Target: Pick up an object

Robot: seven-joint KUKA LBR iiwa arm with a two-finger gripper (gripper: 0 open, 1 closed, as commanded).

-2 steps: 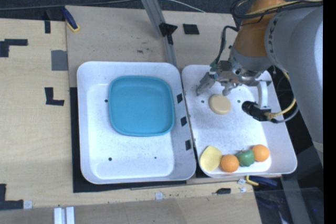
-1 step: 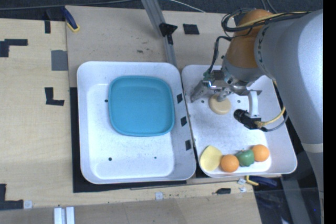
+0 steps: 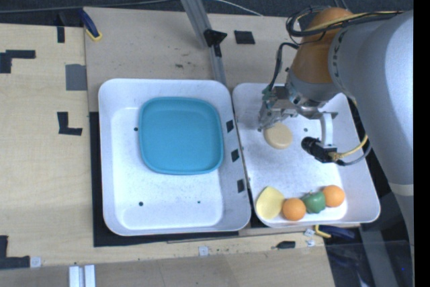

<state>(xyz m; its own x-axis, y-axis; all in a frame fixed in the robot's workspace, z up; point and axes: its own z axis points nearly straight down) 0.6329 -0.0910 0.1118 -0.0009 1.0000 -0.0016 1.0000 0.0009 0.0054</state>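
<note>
**Robot pincer poised over a pale round object in the right bin**

A cream, roundish object [image 3: 278, 137] lies near the middle of the right bin [image 3: 359, 208], directly below and touching the gripper [image 3: 274, 116]. Whether it is clamped cannot be told. The arm reaches in from the right, wrist bent down. A blue plate [image 3: 181, 135] sits in the left bin [image 3: 121, 212].

Tan bench [image 3: 134, 44] patched with black tape bits [image 3: 67, 123], bearing two white bins side by side, left [image 3: 111, 165] and right [image 3: 366, 208], over a dark mat [image 3: 96, 212].
</note>
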